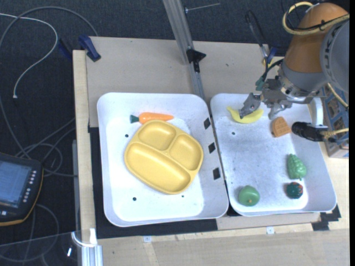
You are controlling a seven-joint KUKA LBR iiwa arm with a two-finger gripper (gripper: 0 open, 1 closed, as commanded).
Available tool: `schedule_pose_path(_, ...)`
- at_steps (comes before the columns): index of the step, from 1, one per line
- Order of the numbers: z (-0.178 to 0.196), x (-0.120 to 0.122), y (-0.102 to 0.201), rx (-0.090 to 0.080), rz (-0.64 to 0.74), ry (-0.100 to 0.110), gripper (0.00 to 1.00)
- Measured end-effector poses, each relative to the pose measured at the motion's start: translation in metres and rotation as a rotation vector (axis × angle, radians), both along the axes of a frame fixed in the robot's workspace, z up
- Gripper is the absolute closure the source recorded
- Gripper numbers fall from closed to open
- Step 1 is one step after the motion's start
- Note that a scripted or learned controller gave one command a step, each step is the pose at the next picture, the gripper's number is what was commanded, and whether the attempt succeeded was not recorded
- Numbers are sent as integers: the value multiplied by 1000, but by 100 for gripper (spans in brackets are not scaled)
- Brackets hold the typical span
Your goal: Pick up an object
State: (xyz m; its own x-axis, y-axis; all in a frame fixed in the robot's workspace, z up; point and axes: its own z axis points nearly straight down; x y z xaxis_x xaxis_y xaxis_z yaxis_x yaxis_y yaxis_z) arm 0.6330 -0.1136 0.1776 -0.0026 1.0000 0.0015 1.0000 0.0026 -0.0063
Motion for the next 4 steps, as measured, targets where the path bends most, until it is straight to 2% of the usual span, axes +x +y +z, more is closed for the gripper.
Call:
schedule_pose_path(2,-88,-1,6,0,-2,1,0)
schedule_pose_path(3,-73,1,6,0,-1,-7,100)
schedule_pose_path(4,-26,-5,9,-2,-2,-12,100)
